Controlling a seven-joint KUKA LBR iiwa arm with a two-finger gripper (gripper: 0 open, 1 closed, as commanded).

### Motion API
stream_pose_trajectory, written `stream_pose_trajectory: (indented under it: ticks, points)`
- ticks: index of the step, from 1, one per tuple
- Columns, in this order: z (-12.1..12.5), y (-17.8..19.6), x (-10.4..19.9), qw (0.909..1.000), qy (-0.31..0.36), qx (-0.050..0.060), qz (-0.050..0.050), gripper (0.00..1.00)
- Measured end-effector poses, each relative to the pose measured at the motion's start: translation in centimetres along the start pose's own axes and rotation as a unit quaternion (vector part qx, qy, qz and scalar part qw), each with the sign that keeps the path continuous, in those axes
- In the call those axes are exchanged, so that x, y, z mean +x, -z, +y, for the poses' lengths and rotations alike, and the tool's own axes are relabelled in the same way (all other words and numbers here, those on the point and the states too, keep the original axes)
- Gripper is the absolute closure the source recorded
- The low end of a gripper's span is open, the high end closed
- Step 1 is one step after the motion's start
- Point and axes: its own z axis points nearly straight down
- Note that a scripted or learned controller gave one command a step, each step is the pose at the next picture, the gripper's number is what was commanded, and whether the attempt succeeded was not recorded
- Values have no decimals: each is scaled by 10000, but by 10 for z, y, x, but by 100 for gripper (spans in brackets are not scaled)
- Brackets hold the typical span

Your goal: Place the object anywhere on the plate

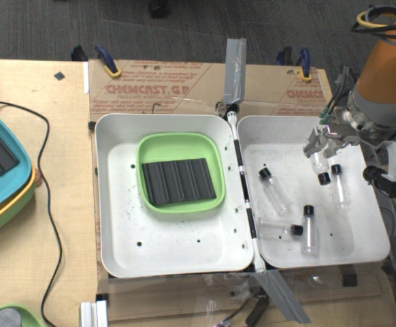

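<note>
Grey carpet behind a light wood bench (pixel 35 264), with a sheet of printed cardboard (pixel 164 87) clamped flat under the two bins.

Gripper (pixel 322 147) sits over the right bin (pixel 361 251), near its far right corner, hanging off the grey wrist with the orange band (pixel 382 73) above it. Can't tell whether it is apart or together: the tip is a clutter of metal and clear plastic at this angle, and nothing is visibly clamped in it.

Task things are clear vials with black caps, all lying in the right bin:
- one vial (pixel 322 169) directly below the gripper, cap toward the near edge, too close to say if they touch
- second vial (pixel 337 182) just beside it, toward the right wall
- third vial (pixel 273 188) near the bin's left wall, lying diagonal, cap toward the far left
- fourth vial (pixel 309 229) toward the near edge, cap pointing far
- fifth vial (pixel 283 231) just left of that one, cap to the right, body hard to make out

Left bin (pixel 116 237) carries the green plate (pixel 147 152), set toward its far edge, roughly centred. A dark ribbed pad (pixel 179 181) lies on the plate.

Outward: grey strip of tape (pixel 234 73) runs up from the seam between the bins. Blue and yellow clamps (pixel 107 60) hold the cardboard's far edge. Black cable (pixel 48 182) loops across the bench's left side. Stacked teal dish (pixel 4 176) at the left edge.
</note>
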Motion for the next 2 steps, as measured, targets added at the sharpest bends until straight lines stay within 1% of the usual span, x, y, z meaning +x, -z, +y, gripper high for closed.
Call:
stream_pose_trajectory:
  ticks: [1,2]
  points:
    - [0,0,0,10000,0,0,0,0]
    - [-17,48,-20,9933,-1153,-3,-8,0]
